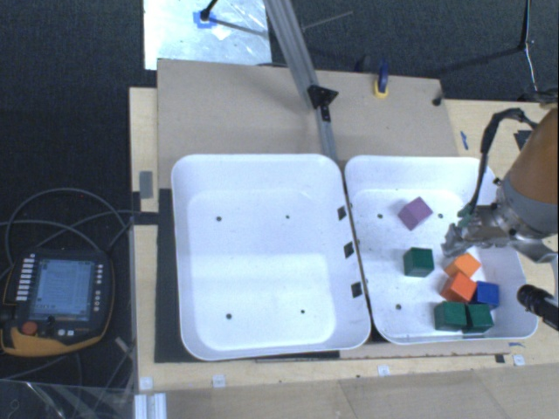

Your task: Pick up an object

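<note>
Two shallow white plastic bins sit side by side; the left bin (262,251) holds no blocks. The right bin (384,321) holds a purple cube (415,212), a dark green cube (418,261), two orange cubes (460,278), a blue cube (486,294) and two green cubes (464,317). The gripper (460,238) hangs just above the orange cubes; its tips are too blurred to tell their state. The arm (533,182) is cut off at the right edge.

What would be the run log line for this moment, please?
arm: over right bin | gripper: above orange block | grasp: none seen | purple block: apart
</note>
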`<state>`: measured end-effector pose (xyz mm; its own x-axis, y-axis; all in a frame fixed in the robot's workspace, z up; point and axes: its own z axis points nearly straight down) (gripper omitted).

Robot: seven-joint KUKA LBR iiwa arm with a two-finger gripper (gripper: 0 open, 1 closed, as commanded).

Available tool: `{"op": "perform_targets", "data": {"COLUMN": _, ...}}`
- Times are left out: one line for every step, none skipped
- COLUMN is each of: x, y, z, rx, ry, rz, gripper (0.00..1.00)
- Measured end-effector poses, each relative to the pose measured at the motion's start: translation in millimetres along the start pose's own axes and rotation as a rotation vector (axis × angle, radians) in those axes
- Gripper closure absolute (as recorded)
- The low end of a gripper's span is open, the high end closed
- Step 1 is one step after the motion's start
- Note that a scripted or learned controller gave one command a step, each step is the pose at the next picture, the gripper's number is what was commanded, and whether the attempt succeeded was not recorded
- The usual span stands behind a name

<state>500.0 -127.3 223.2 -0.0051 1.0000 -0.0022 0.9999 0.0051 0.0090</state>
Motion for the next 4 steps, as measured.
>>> {"op": "perform_targets", "data": {"x": 50.6, "y": 15.8, "z": -7.4, "rx": 0.006, "ry": 0.004, "rz": -0.005, "gripper": 1.0}}
{"op": "perform_targets", "data": {"x": 95.2, "y": 16.8, "z": -9.6, "rx": 0.006, "ry": 0.004, "rz": -0.005, "gripper": 1.0}}
{"op": "perform_targets", "data": {"x": 143.5, "y": 18.8, "z": -0.8, "rx": 0.009, "ry": 0.004, "rz": -0.005, "gripper": 1.0}}
{"op": "perform_targets", "data": {"x": 196.9, "y": 33.0, "z": 3.3, "rx": 0.007, "ry": 0.005, "rz": -0.006, "gripper": 1.0}}
